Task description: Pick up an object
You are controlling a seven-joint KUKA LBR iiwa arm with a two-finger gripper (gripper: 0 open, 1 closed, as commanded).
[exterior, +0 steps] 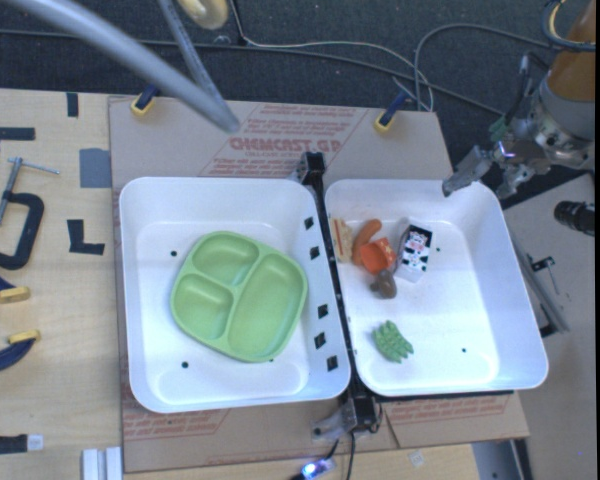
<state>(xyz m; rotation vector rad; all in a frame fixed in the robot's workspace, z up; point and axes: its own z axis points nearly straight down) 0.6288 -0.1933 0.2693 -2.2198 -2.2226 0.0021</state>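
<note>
Camera view: claw [467, 175] at upper right corner of right bin [515, 298], above rim; spread or pressed together, cannot tell. Nothing seen between its tips. In right bin: orange piece [373, 255], black-and-white carton [414, 251], brown lump [384, 286], green leafy toy [392, 342]. In left bin [140, 298]: green divided plate [240, 295].
</note>
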